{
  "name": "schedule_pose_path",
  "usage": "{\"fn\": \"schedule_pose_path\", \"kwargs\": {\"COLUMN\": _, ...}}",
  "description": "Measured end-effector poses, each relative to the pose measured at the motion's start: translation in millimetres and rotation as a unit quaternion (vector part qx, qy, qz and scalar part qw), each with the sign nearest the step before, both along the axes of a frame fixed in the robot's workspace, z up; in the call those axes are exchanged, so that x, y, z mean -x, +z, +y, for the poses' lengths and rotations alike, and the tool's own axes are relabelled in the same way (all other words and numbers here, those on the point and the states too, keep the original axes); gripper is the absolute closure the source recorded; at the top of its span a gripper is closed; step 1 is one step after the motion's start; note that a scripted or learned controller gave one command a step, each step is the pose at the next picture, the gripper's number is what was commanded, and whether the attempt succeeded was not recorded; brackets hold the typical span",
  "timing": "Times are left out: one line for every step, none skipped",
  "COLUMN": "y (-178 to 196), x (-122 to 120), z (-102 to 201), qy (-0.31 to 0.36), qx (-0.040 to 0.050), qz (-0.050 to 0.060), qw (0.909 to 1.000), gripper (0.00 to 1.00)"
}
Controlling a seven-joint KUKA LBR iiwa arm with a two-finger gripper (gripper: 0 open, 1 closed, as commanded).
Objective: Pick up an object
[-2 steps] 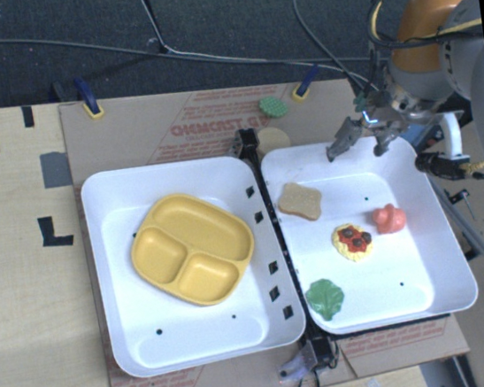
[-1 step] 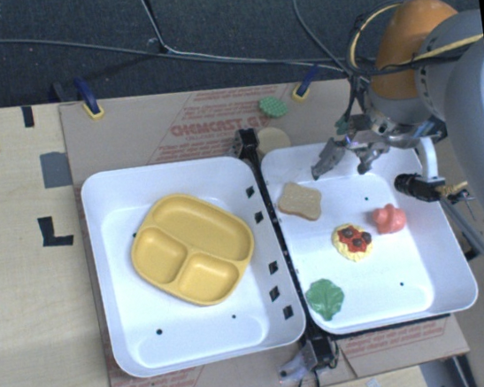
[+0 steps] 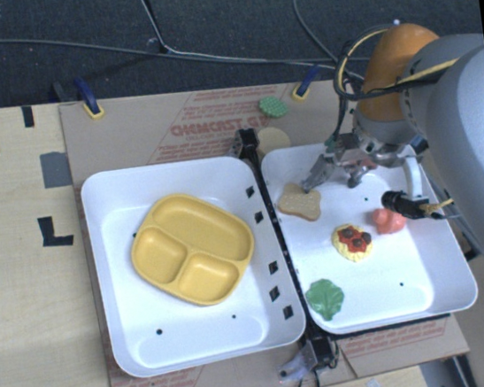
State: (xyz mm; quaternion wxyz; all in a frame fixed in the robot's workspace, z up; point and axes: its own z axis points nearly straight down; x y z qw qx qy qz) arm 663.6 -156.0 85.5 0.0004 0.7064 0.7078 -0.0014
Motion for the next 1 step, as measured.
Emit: {"fn": "schedule_pose_path", "kwargs": {"y": 15.9, "x": -3.0, "z": 2.1, "qy": 0.001, "qx": -0.0012, "qz": -0.004, "qw": 1.0, "gripper": 1.0}}
